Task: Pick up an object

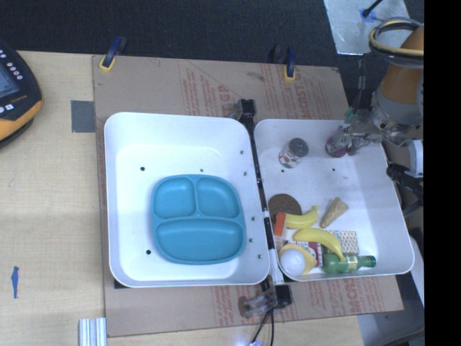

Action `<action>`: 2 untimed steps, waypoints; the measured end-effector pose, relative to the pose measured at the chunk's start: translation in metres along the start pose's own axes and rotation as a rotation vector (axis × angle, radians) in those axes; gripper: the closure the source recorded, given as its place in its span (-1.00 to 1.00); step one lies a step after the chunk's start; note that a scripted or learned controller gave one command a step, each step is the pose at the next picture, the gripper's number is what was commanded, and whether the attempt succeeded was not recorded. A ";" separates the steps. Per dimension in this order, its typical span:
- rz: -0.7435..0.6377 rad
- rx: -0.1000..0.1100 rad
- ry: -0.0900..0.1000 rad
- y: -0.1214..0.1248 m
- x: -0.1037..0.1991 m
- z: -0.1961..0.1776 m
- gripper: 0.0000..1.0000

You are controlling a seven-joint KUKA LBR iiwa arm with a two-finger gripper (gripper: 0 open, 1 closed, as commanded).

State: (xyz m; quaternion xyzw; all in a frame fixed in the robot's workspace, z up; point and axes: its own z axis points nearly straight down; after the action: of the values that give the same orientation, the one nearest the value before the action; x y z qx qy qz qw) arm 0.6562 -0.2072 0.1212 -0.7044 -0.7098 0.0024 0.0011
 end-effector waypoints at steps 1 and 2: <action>0.002 -0.008 0.000 0.001 0.015 -0.044 1.00; -0.001 -0.009 0.001 -0.006 0.074 -0.094 1.00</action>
State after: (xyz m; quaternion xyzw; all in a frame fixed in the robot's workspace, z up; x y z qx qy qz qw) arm 0.6498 -0.1333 0.2154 -0.7039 -0.7103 -0.0012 -0.0017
